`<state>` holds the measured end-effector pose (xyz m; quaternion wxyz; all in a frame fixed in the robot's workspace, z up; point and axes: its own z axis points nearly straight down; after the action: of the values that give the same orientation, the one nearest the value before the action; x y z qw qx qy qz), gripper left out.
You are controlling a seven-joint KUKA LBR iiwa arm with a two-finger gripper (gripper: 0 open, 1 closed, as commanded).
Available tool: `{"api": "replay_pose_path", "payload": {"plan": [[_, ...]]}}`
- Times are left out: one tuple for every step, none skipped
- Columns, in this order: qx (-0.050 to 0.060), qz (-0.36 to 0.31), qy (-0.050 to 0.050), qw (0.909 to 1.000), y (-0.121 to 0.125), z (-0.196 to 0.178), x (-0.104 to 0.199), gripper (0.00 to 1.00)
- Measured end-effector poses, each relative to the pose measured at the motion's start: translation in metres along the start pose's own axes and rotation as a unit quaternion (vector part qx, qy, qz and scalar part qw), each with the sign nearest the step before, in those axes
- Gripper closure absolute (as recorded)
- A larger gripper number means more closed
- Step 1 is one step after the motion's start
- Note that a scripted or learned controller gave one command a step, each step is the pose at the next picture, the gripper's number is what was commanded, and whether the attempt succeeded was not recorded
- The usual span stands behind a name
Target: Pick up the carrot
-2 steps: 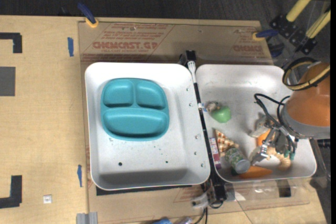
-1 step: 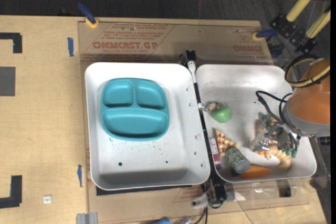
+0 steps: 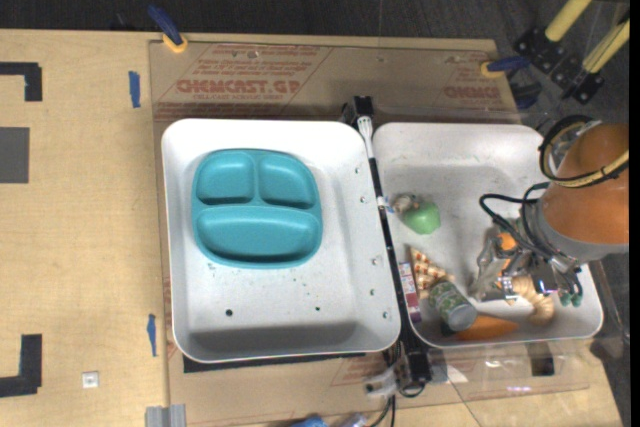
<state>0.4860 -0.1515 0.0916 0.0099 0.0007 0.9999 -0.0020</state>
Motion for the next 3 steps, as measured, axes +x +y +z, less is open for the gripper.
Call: {"api": "replay_pose_path", "payload": {"plan": [[0.0, 0.0, -0.004, 1.0, 0.0, -0.011, -0.003, 1.0], [-0.005, -0.362, 0.0, 0.9323, -0.012, 0.001, -0.017, 1.0], [-0.004, -0.399, 0.002, 0.9171, 0.031, -0.085, -0.014, 1.0]]}}
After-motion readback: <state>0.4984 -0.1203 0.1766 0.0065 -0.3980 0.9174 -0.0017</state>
